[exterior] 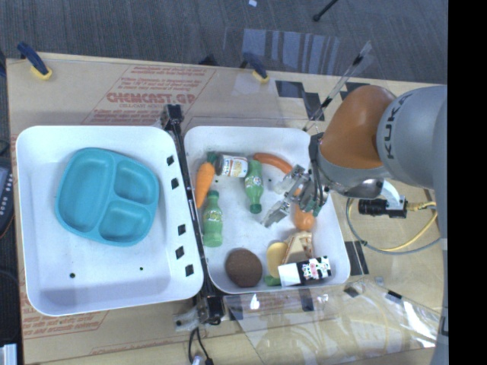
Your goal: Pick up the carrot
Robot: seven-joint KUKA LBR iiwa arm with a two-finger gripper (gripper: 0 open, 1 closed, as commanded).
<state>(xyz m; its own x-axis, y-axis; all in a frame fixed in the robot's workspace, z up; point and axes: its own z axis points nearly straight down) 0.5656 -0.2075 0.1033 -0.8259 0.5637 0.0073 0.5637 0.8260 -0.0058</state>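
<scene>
Brown cardboard covers the worktop (114, 97), with red print on it, and two shallow white bins sit on it side by side. Nearest the camera, along the front wall of the right bin (228, 284), lie a round brown ball (243, 267), a pale yellow wedge (277, 251) and a black-and-white carton (306, 269). Just behind them a small green bottle (212, 219) lies close to the bin's left wall, and a small orange piece (304, 220) rests near the right wall. The hand (283, 204) hangs low over the right half of this bin, its metal fingers (275, 216) spread apart with nothing between them, just beside the small orange piece. The carrot (204, 182) lies well apart from the hand, against the left wall of the right bin, its tip pointing toward the front and its thicker end toward the back. Beside it are a second green bottle (254, 187) and a jar with a pale label (230, 166), and farther back an orange sausage (272, 161) lies near the rear wall. The left bin (46, 280) holds a blue divided tray (106, 196). At the far left corner a blue and yellow clamp (34, 61) grips the worktop's edge.
</scene>
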